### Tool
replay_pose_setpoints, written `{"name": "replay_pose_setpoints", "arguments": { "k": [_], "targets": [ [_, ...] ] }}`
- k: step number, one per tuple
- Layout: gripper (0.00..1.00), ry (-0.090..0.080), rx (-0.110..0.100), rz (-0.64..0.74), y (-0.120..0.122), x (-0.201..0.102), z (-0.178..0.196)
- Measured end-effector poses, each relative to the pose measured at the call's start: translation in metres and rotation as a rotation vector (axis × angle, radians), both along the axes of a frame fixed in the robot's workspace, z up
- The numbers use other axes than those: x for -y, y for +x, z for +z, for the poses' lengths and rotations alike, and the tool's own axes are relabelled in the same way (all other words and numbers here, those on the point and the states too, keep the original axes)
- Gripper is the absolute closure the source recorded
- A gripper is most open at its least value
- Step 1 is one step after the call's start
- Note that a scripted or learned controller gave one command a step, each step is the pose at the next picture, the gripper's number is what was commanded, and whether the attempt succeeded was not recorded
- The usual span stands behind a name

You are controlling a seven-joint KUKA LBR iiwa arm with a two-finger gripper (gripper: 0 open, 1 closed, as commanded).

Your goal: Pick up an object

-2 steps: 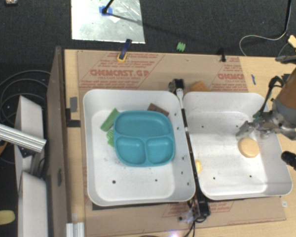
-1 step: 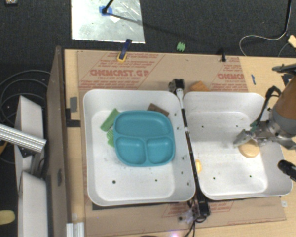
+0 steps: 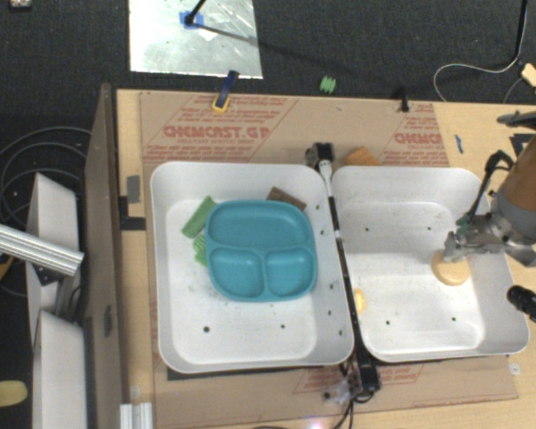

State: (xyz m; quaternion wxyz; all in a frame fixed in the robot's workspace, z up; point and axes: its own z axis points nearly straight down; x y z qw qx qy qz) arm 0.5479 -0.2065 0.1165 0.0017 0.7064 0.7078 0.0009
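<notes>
The end effector [image 3: 457, 244] hangs low at the right side of the frame, inside the right bin [image 3: 402, 329], its tip just above and seemingly touching a small tan rounded object [image 3: 451, 271] on the bin floor. Whether it is spread or closed cannot be told from this angle. The tan piece looks light, smooth and rounded, so it may roll or slip; a grip across its widest middle seems safest. Further left, the left bin [image 3: 179, 338] holds a blue divided plate [image 3: 259, 248] with green pieces [image 3: 196, 217] tucked beside it. Both bins sit on the cardboard-covered worktop [image 3: 250, 128].
</notes>
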Motion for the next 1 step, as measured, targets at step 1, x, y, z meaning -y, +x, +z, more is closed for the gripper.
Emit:
{"name": "replay_pose_setpoints", "arguments": {
  "k": [1],
  "targets": [
    [0.0,0.0,0.0,0.001,-0.0001,-0.0001,-0.0004]
  ]
}}
